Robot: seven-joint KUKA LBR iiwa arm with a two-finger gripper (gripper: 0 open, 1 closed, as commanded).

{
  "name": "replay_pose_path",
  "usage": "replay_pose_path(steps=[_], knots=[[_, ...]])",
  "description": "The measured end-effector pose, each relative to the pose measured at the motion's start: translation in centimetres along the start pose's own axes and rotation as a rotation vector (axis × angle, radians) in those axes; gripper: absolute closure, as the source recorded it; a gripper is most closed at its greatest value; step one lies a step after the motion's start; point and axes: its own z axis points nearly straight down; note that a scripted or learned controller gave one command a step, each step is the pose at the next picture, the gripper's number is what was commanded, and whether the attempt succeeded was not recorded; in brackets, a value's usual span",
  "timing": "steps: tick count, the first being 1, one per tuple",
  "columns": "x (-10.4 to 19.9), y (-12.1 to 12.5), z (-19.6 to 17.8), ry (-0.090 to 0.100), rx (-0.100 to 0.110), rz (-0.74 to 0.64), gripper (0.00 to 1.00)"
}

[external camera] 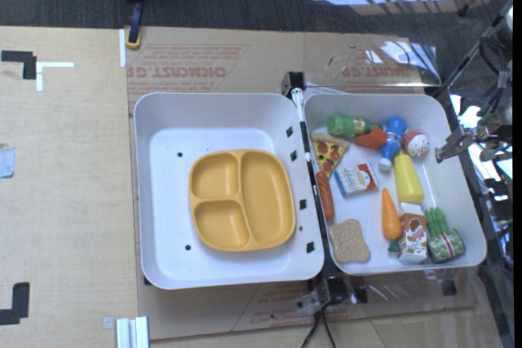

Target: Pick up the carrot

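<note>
The carrot (391, 214) lies just below the yellow bottle (408, 178); the tool (453, 147), right of the bottle, grip state unclear.

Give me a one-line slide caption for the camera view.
Carrot lies among toy foods in the right bin; gripper at its right rim.

The arm enters at the right edge of the frame, at mid-height. Its gripper (447, 149) appears as a dark, thin metallic assembly pointing toward frame left. The arm body behind it is largely cut off by the frame edge and obscured by glare.
</note>
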Motion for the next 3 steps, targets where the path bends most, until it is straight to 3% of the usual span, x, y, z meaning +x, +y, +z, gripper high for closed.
replay_pose_path(steps=[1,2,3], knots=[[3.9,-4.2,9.4,0.001,0.0,-0.055,0.0],[11.8,-4.9,15.8,0.002,-0.007,0.035,0.0],[11.7,-4.7,14.8,0.002,-0.01,0.04,1.0]])
